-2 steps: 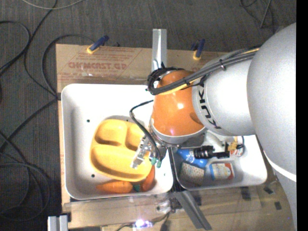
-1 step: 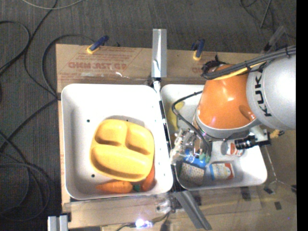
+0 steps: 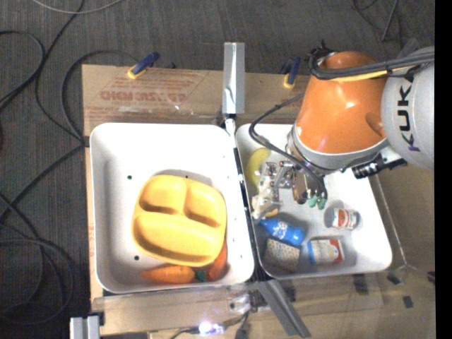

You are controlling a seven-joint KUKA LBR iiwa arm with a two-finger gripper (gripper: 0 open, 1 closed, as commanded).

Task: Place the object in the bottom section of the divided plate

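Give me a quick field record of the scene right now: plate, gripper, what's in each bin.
divided plate: yellow divided plate, in the left bin
beside plate: carrot at its lower edge
gripper: gripper low over the right bin
right bin items: blue bottle, small can, carton, yellow item
plate bottom section: no object in it

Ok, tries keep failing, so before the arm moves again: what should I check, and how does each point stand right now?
1. Plate in left bin: ok.
2. Plate's bottom section free of things: ok.
3. Plate lying flat: not ok, it rests on a carrot at its lower edge.
4. Gripper over right bin: ok.
5. Object between the fingers: cannot tell, the wrist hides them.
6. Objects left to pick in right bin: ok, blue bottle, small can and others lie there.
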